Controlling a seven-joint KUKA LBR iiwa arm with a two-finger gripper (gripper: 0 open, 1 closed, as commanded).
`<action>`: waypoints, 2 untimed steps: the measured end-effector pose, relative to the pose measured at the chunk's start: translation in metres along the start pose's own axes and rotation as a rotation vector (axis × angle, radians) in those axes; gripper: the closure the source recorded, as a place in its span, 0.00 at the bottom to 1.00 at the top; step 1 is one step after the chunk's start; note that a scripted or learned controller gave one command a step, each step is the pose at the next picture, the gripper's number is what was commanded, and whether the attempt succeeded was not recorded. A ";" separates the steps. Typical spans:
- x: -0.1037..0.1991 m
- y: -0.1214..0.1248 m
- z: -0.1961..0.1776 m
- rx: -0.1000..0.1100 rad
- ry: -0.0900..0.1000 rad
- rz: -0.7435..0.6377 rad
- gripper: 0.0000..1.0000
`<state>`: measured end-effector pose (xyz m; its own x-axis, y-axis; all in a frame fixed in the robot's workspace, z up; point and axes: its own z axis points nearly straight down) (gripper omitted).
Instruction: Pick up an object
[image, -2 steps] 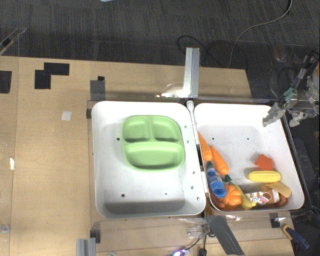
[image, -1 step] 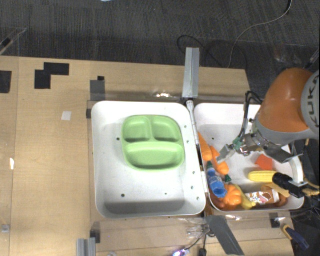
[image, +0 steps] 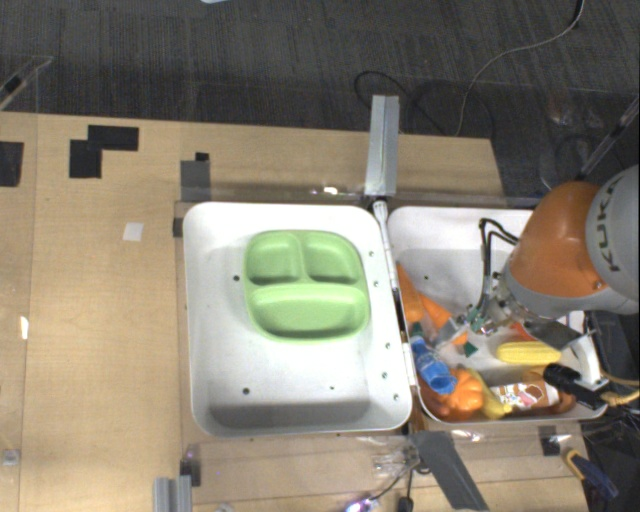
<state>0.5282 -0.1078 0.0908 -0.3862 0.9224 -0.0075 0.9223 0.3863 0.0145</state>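
Observation:
My gripper is low inside the right bin, reaching in from the right under the arm's orange band. It hangs among a pile of small objects. An orange piece lies just to its left. A blue object and a round orange item sit in front of it. A yellow banana-like item lies to its right, and a bottle with a red and white label rests by the bin's front wall. I see nothing lifted clear of the pile.
The left bin holds a green divided plate near its back half. A metal post stands behind the wall between the bins. Cables trail at the back right, and wooden bench stretches to the left.

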 end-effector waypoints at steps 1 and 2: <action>0.001 0.003 -0.012 -0.007 0.000 -0.001 1.00; 0.016 0.070 -0.094 0.009 0.005 0.122 1.00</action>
